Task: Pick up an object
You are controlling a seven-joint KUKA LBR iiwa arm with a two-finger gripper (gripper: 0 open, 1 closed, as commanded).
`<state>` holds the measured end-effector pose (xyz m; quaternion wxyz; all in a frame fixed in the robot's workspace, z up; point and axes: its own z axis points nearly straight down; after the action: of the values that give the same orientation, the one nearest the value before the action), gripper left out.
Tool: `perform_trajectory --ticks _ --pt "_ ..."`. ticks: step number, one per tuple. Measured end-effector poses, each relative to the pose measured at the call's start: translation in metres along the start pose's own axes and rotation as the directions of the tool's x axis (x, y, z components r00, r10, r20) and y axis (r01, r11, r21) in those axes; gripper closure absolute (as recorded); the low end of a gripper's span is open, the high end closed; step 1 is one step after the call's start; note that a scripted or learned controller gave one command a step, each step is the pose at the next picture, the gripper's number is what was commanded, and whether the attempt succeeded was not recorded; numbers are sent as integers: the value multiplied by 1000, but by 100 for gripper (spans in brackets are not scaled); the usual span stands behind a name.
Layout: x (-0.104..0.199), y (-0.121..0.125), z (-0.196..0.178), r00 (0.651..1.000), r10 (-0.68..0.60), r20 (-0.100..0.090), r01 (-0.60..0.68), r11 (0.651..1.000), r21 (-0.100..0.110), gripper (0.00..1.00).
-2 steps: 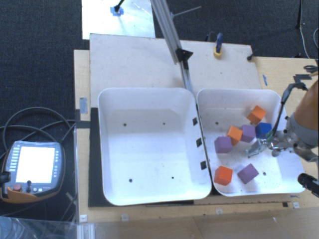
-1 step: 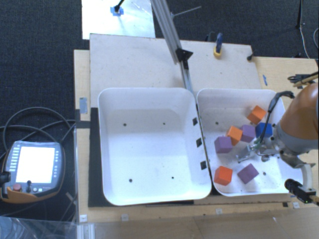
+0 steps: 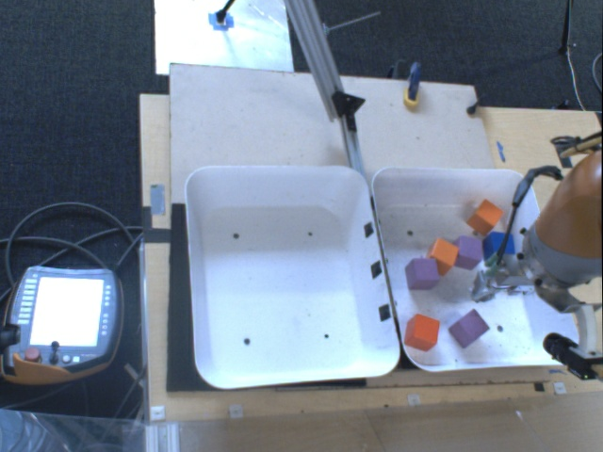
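Several foam cubes lie in the right bin (image 3: 396,196): an orange cube (image 3: 486,216) at the back, an orange cube (image 3: 444,253) beside a purple cube (image 3: 468,251), a purple cube (image 3: 422,273) to their left, an orange-red cube (image 3: 422,331) at the front, a purple cube (image 3: 468,328) near it, and a blue cube (image 3: 496,245) partly hidden by the arm. My gripper (image 3: 486,288) hangs low over the bin floor between the blue cube and the front purple cube, with nothing seen held.
The left bin (image 3: 283,271) stands beside the right one, their walls meeting in the middle. A slanted metal pole (image 3: 316,45) crosses the back board. A teach pendant (image 3: 61,323) lies off the bench to the left.
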<state>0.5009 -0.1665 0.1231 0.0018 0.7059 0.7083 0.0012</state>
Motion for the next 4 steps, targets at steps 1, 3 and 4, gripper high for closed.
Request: perform_trajectory --ticks 1,3,4 --pt "9 -2 -52 1000 -1 1 1 1000 -3 100" --pt "2 -1 -132 1000 -1 1 1 1000 -2 100" --pt "63 4 -133 1000 -9 -3 9 1000 1 100"
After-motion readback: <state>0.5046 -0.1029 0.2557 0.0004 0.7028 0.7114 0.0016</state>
